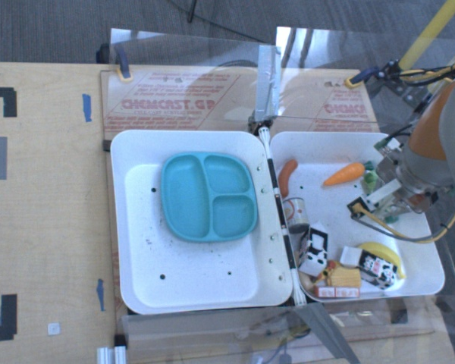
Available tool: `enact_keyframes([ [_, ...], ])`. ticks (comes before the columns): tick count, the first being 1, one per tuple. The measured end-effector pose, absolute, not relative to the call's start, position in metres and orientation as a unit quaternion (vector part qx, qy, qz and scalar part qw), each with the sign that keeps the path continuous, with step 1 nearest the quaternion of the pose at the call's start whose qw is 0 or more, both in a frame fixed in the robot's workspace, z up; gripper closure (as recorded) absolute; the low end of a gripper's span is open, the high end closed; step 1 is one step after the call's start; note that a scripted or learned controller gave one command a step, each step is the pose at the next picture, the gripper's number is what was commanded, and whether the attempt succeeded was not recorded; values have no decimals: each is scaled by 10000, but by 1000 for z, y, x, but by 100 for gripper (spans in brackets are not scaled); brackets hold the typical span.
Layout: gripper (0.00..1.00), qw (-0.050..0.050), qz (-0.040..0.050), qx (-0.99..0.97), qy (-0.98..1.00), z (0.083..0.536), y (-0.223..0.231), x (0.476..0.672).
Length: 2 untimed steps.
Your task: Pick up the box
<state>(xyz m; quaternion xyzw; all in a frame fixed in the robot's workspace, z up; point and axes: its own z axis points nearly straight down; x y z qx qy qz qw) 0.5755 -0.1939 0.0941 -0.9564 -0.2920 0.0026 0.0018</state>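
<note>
The box (340,280), a small orange-and-cream carton, lies flat near the front rim of the right bin (428,283), at about six o'clock in that bin. It is crowded: a black-and-white cow toy (314,251) sits just beside it at its ten o'clock, and a second black-and-white piece (379,268) with a banana (385,252) lies close at its two o'clock. It looks light and stiff, probably thin card that would dent under a hard squeeze, with smooth printed faces that may slip; the safest hold seems to be across its short sides, coming straight down, since the long sides are hemmed in by neighbours and the bin wall. The gripper (385,202) hangs over the right bin at roughly two o'clock from the box, well apart from it, above a small green object (370,178) and near a carrot (343,174); I cannot tell how its fingers stand, as cabling and the wrist body blur them together. A sausage (287,176) lies by the divider. The left bin (133,226) holds a teal divided plate (209,196). The box's far edge is hard to separate from the clutter around it.
</note>
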Motion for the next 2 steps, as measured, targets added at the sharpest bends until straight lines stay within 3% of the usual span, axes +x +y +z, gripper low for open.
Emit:
enact_keyframes([
  [1, 100, 9, 27, -9823, -1872, 263, -215, 632],
  [2, 100, 25, 41, -9808, -1949, 130, -213, 595],
])
